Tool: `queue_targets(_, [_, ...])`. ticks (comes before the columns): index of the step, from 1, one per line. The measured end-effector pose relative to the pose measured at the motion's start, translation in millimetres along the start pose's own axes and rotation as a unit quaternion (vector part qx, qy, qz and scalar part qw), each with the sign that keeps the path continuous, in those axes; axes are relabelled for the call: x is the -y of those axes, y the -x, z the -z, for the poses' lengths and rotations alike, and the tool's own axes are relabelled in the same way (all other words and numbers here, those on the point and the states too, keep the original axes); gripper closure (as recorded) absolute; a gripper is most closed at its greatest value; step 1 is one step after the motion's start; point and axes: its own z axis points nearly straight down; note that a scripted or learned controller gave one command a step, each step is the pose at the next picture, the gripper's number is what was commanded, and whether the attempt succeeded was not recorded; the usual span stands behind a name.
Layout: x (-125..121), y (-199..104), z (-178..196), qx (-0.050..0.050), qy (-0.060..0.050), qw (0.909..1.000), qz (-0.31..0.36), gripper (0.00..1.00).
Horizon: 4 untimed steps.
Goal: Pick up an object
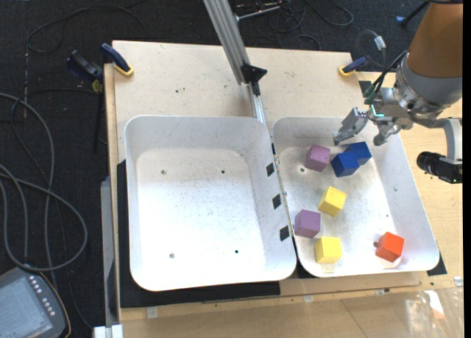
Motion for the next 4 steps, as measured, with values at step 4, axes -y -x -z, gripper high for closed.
queue_targets(4, [6.3,-1.5,-160.6,0.000,-0.001,1.0000,-0.001,0.00])
